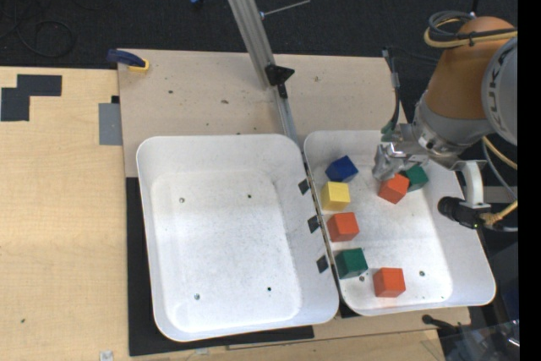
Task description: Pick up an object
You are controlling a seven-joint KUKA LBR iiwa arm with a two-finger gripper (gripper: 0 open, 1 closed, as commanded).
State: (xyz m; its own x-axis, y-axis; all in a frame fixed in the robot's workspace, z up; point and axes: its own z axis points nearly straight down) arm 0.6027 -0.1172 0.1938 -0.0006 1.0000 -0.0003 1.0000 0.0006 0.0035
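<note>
Over in the right bin [473,283], the gripper [390,167] hangs low near the far end, right above a red block [393,189] that sits tilted beside a green block [416,177]; whether it has closed on the red one I cannot tell. Along the bin's left side lie a blue block [341,168], a yellow block [336,195], an orange block [343,226] and a second green block [352,262], with another orange block [389,281] near the front edge.
</note>
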